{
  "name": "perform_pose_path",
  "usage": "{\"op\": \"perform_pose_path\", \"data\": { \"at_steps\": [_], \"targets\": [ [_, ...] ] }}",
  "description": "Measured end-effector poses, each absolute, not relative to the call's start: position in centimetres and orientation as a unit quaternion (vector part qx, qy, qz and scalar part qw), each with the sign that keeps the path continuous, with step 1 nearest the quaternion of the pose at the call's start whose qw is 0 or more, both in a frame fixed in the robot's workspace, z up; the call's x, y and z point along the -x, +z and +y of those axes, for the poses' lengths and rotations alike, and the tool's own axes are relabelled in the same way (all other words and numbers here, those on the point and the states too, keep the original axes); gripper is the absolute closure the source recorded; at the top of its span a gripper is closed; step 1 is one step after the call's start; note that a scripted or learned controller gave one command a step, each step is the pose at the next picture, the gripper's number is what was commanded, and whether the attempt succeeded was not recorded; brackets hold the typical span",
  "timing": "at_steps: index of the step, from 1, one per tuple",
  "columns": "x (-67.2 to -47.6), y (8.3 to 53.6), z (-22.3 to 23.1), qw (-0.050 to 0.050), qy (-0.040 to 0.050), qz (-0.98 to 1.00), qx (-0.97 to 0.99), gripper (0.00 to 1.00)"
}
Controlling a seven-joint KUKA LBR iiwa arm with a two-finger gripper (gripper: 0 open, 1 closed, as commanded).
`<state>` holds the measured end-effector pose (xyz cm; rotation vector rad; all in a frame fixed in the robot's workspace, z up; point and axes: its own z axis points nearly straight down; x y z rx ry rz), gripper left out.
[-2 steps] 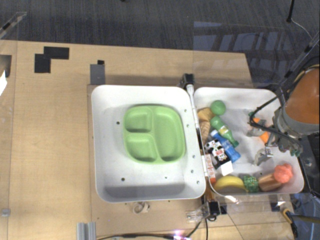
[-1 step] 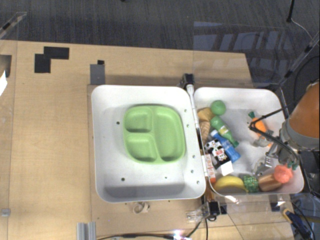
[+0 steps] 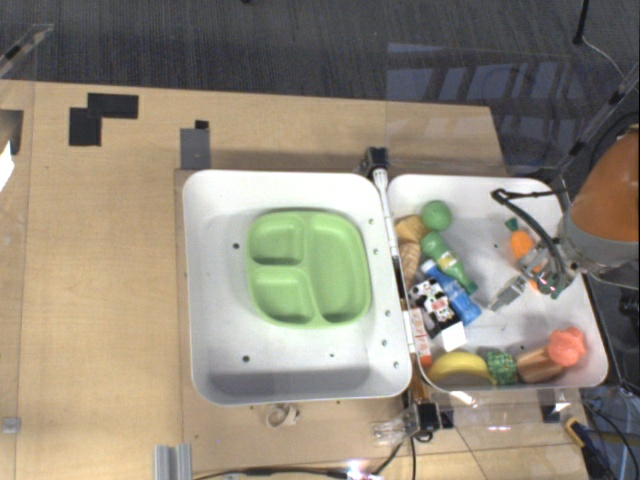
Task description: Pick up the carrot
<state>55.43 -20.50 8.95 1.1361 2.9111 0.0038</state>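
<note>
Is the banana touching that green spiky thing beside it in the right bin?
Touching. The camera view shows the banana lying at the bin's near edge, its right end butting against the green textured item with no white floor between them.

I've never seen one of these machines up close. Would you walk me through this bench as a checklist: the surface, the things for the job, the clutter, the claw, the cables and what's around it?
Surface: wooden bench bearing two white bins side by side.
Job's things: carrot lies in the right bin, near its right side.
Clutter: green sectioned tray in the left bin; in the right bin a green bottle, banana, a pink item and other small items.
Claw: claw hangs over the right bin, just below the carrot; whether it is open cannot be told.
Cables: black cable loops by the arm; more wires at the bench's front edge.
Surroundings: dark carpet floor behind the bench.
</note>
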Motion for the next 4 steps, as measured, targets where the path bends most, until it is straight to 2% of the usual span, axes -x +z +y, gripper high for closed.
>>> {"op": "perform_pose_path", "data": {
  "at_steps": [1, 2, 3, 4],
  "targets": [
    [-61.5, 8.9, -19.5, -0.002, 0.0069, 0.834, -0.552, 0.0],
    [-61.9, 10.4, -19.7, 0.009, 0.0063, 0.837, -0.547, 1.0],
    [-58.2, 16.6, -12.4, 0.006, 0.0044, 0.826, -0.564, 1.0],
    [-55.9, 14.3, -19.0, 0.004, 0.0004, 0.896, -0.443, 1.0]
  ]
}}
